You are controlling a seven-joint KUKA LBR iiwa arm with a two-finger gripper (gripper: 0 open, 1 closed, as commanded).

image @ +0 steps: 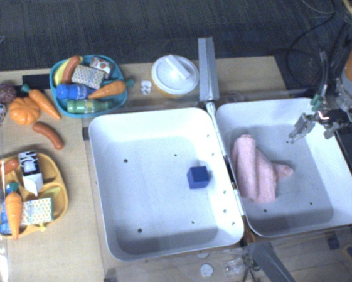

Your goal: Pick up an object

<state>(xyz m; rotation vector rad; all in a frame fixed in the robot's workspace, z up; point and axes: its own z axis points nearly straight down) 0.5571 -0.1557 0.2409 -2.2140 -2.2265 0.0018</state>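
A small blue cube (198, 176) sits near the middle of the left bin (119, 137). A rolled pink cloth (257, 168) lies in the left half of the right bin (335, 207). My gripper (312, 129) hangs over the upper right part of the right bin, up and to the right of the cloth and apart from it. Its fingers (296, 129) are spread open with nothing between them.
Left of the bins are a blue bowl (89, 84) of toy food, a yellow tray (23, 196) of toy food, a small pumpkin (23, 111) and a sausage (48, 135). A white lidded bowl (175, 74) stands behind the bins. Cables lie at the back right.
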